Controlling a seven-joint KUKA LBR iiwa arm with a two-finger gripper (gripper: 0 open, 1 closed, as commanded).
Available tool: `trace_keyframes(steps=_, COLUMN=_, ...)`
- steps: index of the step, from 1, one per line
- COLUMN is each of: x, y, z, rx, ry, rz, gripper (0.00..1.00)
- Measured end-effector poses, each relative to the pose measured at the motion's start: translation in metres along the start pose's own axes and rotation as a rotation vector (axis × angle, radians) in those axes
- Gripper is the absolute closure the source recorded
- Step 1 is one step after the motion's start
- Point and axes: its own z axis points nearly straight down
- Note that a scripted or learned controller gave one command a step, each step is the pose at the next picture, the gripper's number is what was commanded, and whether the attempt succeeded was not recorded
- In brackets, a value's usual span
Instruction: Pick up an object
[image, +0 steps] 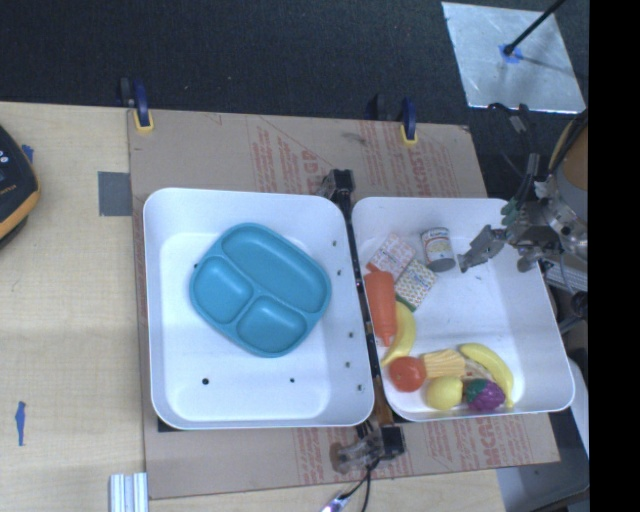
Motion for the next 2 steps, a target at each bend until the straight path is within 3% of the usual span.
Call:
trace_keyframes(steps=1, x=0.009, y=0.047, z=0.07, rx=0.003, ry=-0.001, rz=-0.001, gripper=0.0)
trace_keyframes(steps=2, x=-0.003, y=0.091, z=0.15, rx=-0.003, ry=-0.002, rz=-0.002, gripper=0.0)
